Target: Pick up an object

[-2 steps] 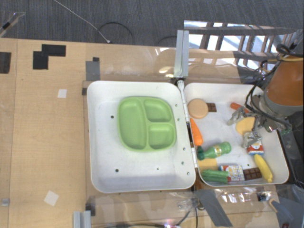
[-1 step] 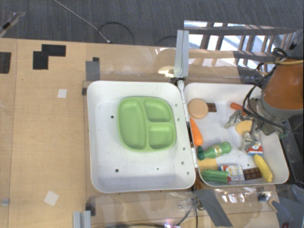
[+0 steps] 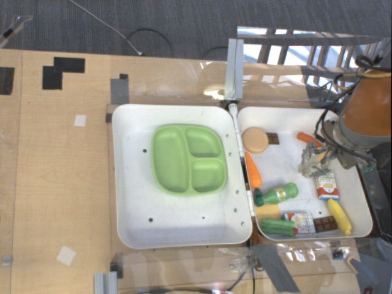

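Near edge, right bin [image 3: 365, 222]: dark green cucumber [image 3: 277, 226], small labelled packet [image 3: 298, 220], print unreadable. Gripper [image 3: 313, 160] above, finger state: cannot tell.

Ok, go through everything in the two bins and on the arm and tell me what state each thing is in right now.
Green divided plate: flat, upright, in the left bin.
Green bottle: on its side in the right bin.
Carrot: lying along the right bin's left wall.
Round bun: lying flat.
Banana: lying near the right wall.
Small carton: lying flat.
Gripper: low over the right bin; grip unclear.
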Controlling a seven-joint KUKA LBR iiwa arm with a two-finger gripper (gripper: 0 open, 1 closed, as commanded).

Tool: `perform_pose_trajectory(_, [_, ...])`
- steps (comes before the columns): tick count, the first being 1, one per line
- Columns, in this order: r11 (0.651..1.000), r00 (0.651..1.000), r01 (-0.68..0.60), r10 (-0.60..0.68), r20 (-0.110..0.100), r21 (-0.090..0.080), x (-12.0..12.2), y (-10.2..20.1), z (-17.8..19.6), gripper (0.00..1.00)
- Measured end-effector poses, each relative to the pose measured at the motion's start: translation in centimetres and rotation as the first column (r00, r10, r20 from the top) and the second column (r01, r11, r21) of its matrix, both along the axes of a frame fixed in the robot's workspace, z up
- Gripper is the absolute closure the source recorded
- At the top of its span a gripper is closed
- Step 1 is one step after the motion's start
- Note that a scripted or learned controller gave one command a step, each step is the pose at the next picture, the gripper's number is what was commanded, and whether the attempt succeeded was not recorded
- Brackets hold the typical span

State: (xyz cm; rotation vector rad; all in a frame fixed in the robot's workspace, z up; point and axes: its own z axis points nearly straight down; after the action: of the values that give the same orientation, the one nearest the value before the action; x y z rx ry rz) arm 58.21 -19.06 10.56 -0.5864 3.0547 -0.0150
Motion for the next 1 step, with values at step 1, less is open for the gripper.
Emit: perform_pose_trajectory(1, [1.0, 1.0, 0.0, 0.0, -0.002, 0.001, -0.04, 0.02, -0.08, 0.0])
